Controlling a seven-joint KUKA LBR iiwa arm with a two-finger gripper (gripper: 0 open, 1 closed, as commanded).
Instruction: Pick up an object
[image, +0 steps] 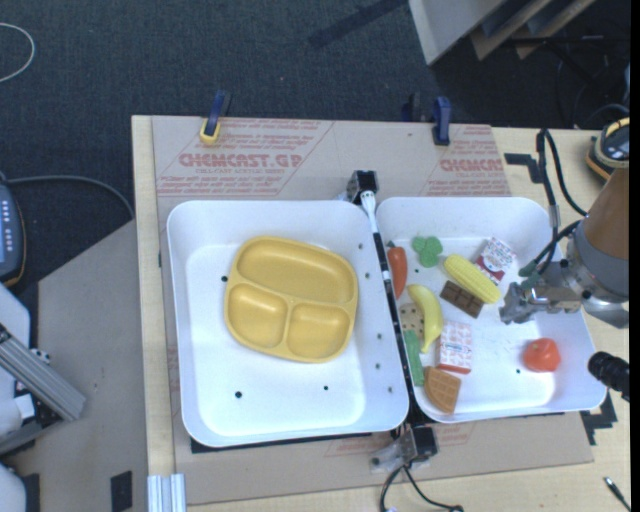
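The gripper (515, 306) hangs low in the right bin (470, 212), whether its jaws are parted I cannot tell, with the tomato (541, 354) just beside it, probably light, hard and slick, best pinched across its round middle.

Glossy yellow plastic tray (291, 299), smooth white plastic bins (190, 330), matt cardboard bench (300, 155)

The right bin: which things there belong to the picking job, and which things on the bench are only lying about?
For the job:
- gripper, low over the right bin
- tomato
- corn cob
- banana
- chocolate bar
- carrot
- small carton

Lying about:
- yellow divided plate in the left bin
- two clamps on the bench's far edge
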